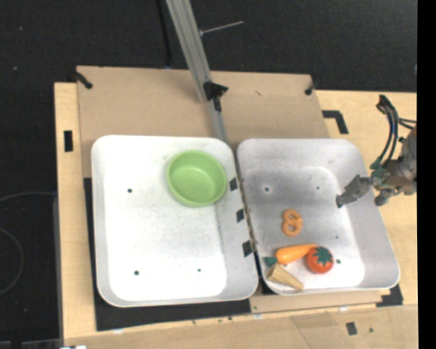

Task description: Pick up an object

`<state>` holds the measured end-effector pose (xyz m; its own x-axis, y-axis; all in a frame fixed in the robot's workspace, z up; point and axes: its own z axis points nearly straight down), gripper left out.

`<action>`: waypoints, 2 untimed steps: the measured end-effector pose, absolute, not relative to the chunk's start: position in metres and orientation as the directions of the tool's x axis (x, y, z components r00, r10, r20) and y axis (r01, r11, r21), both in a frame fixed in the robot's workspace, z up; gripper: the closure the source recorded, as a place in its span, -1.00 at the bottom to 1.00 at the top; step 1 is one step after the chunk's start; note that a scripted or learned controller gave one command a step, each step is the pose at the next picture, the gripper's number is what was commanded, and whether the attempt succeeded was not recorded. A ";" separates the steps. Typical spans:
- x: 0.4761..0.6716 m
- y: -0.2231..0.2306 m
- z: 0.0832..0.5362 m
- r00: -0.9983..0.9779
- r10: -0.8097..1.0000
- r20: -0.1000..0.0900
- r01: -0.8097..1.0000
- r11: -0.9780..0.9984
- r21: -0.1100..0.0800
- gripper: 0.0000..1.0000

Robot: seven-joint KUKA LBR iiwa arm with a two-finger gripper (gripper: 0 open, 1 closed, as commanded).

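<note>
The gripper (pixel 365 187) hovers at the right bin's (pixel 276 158) three o'clock rim; the pretzel (pixel 292 222) lies toward eight o'clock. Whether the jaws are parted, I cannot tell.

Gripper (pixel 363 189) (fingers indistinct) at frame edge

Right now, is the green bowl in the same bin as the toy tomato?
No. The green bowl sits in the left bin, the toy tomato in the right bin.
</note>
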<state>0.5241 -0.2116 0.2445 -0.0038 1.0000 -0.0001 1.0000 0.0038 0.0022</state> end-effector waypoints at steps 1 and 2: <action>0.524 -0.211 0.244 -0.003 1.000 0.000 1.000 0.003 0.003 -1.00; 0.527 -0.215 0.182 0.001 1.000 -0.001 1.000 -0.001 -0.005 -1.00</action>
<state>0.5267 -0.2154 0.1822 0.0008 1.0000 -0.0006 1.0000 -0.0008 -0.0046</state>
